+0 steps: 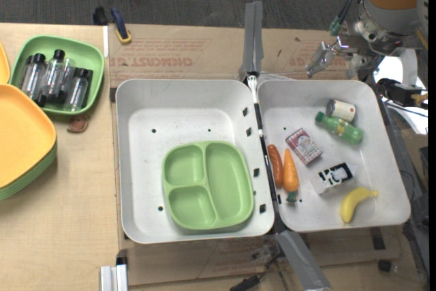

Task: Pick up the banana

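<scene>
The banana [356,203] is seen lying in the right bin [388,146], near that bin's front right corner, its curved body close to the front rim and to the right wall without clearly touching either. The gripper [325,58] is held above the bench behind the right bin's back rim, well apart from the banana, with the whole depth of the bin between them. Whether it is open or closed cannot be told.

Just to the left of the banana and slightly behind it, a small black-and-white box [334,178] is found, near but apart. Further left, a carrot [290,172] and a red sausage-like piece [274,164] are laid against the bin's left wall. A small patterned packet [304,146] sits mid-bin, and a green bottle [339,128] and a white cylinder [342,108] are placed towards the back. Bare white floor is left between the banana and the bottle.

A green divided tray [206,185] is held in the left bin [136,146].
</scene>
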Controlling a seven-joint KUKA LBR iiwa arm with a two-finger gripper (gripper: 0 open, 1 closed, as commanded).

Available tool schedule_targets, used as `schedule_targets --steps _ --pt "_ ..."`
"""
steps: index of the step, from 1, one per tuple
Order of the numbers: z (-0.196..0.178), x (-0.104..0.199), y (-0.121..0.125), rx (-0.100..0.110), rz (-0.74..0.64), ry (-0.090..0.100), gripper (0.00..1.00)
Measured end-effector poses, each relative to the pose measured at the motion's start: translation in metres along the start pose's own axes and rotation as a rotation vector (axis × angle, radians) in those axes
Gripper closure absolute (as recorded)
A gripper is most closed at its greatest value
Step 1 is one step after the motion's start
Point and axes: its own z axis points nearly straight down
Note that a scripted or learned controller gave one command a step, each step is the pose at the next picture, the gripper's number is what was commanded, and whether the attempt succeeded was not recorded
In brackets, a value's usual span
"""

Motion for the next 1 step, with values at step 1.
schedule_targets --steps 1 --pt "0.0505 -0.0155 -0.0087 0.002 0.405 -0.001 0.0"
